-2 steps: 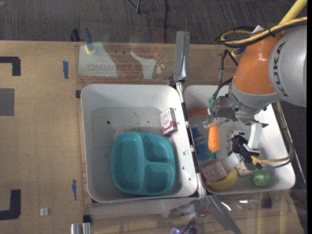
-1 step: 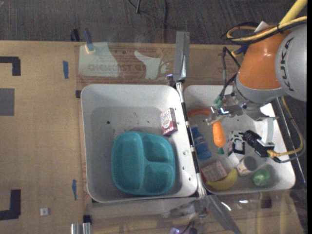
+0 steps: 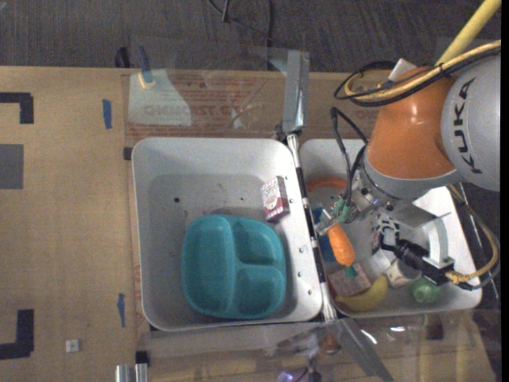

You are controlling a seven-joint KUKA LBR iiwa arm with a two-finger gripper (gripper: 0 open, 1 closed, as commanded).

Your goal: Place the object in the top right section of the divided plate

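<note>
- Hanging over the right bin, pincer tucked under the wrist; cannot tell whether released or clenched, so no proof of a hold on anything.
- Probably after the carrot, lying just below the pincer in the right bin, well apart from the plate in the left bin.
- Could lift with nothing in it: smooth, tapered carrot, likely to squirt out of an off-centre pinch.
- Could drag neighbours along: banana and other small clutter crowded near the carrot.
- Could clip the raised rims between the two bins on the way across if carried too low, knocking the carrot loose.
- Could strike the small box, just beside the plate's upper right corner, during descent.
- Could miss the section: top right well small, with low ridges; rolls easily into the lower well or the big left one if released high or tilted.
</note>
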